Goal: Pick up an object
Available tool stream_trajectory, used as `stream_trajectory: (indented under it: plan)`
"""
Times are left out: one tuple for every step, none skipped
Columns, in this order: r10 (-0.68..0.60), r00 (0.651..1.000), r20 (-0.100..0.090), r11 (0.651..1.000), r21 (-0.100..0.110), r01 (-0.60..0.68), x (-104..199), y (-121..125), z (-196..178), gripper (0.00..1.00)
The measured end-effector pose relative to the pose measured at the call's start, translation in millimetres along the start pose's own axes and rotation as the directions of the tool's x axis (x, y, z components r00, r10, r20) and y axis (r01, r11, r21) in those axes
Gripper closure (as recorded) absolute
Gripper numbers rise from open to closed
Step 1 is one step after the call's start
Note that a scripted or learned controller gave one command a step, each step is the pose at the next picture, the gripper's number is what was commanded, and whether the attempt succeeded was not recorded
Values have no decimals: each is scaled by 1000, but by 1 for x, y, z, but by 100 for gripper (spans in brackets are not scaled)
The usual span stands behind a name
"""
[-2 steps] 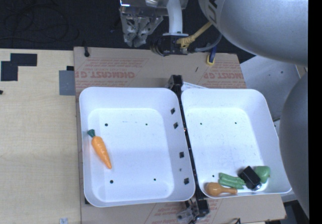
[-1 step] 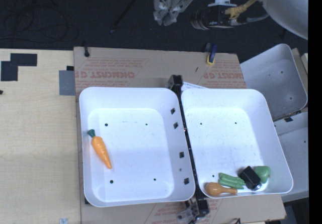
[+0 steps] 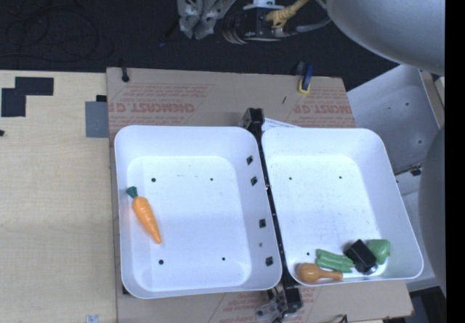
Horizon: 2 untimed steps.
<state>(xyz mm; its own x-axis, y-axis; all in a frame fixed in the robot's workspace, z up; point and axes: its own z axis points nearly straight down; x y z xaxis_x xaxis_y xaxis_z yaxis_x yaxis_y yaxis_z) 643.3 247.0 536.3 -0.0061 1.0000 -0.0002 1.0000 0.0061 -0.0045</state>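
Carrot [image 3: 146, 218] lies alone near the left wall of the left bin [image 3: 185, 141], easy to reach. The claw [image 3: 205, 8] hangs high beyond the counter's far edge, pinching nothing; its fingers look a little spread. In the right bin [image 3: 378, 141], the near corner crowds several small objects, so a grasp there could slip or catch two.

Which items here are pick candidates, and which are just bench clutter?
Pick candidates:
toy carrot, left bin
green bean pod, black block, green piece, orange gourd-shaped toy, all in right bin
gripper, raised above the bench

Lying about:
cardboard sheet
blue-and-yellow clamp
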Motion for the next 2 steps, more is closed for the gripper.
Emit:
stream_trajectory:
  plan:
    - [8,1000,4,1000,6,-8,-5,1,59,100]
    - [12,1000,1,1000,-7,-12,-70,0,-5,100]
